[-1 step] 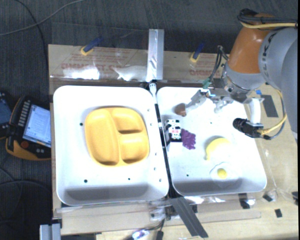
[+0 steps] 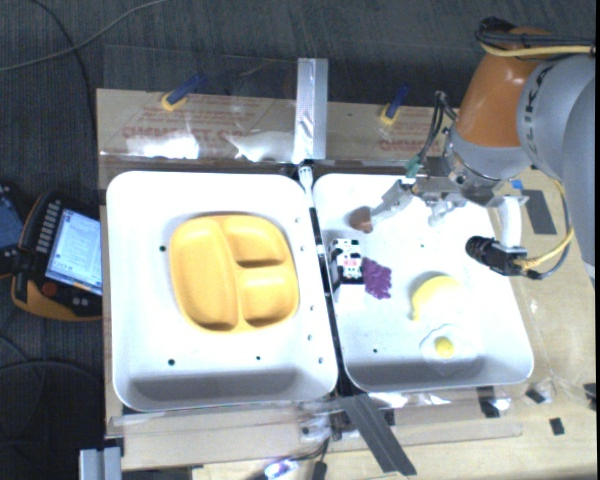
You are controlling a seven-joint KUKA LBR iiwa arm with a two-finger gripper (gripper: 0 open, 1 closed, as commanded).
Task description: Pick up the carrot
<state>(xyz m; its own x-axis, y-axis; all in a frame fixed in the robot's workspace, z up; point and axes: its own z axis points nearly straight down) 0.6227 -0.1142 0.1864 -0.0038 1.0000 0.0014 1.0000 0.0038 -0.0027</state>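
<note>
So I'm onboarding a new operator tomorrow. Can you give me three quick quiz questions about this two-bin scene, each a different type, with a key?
1. True or false: the yellow divided tray lies in the left bin.
2. Multiple choice: which item lies nearest the gripper? A) purple grapes B) small brown item C) fried egg
3. Fill in: the banana lies in the ____ bin.

Key: 1 true; 2 B; 3 right.
</note>
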